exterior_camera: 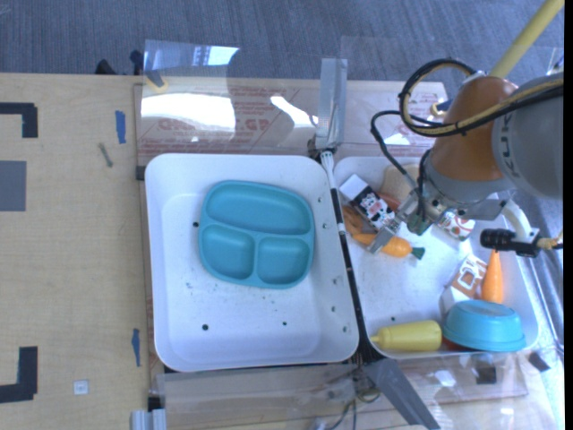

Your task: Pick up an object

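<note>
The bench point(63, 267) is pale wood and carries two white bins side by side. The left bin point(179, 330) holds a teal divided plate point(257, 233), which lies flat a little above the bin's middle, its three compartments facing up. The right bin point(394, 285) touches the left bin along a shared edge, and everything else sits inside it.

The arm point(501, 141), grey with an orange band, reaches in over the right bin's upper right part, cables looped above it. Its tool point(390, 237) points down and left, toward the bin's upper left quarter. The tips sit right at an orange carrot-like piece point(397, 248) (it has a small green end), but whether they are apart, closed, or gripping that piece cannot be told from this angle.

A blue bowl point(483, 325) rests in the bin's lower right corner. Just left of it, along the bin's lower edge, lies a yellow bottle point(408, 336) on its side. Above the bowl stands an orange carrot point(493, 279), near the bin's right wall. A small white box with dark print point(365, 197) lies near the bin's upper left corner, just above the tool.
</note>
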Controlling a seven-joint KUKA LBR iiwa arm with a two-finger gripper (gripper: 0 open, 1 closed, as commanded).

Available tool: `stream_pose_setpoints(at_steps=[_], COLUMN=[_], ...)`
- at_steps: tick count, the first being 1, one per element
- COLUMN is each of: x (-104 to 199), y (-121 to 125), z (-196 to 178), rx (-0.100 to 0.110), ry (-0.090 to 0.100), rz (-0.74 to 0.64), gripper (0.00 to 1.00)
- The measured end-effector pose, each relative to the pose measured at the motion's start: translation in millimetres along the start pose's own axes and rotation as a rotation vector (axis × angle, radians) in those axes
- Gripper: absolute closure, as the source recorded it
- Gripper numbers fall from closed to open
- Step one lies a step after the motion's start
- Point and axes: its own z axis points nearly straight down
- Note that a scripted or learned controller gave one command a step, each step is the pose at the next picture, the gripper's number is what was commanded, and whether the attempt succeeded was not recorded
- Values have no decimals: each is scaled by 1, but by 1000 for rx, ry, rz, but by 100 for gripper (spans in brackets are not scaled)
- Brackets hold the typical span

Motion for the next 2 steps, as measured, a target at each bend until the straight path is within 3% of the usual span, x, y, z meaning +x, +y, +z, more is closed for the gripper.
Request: stream_pose_setpoints(at_steps=[1,2], x=[-2,35], y=[2,44], z=[-13,-134], rx=[-6,-2], ry=[-10,-1], rz=[-3,201], gripper=[100,100])
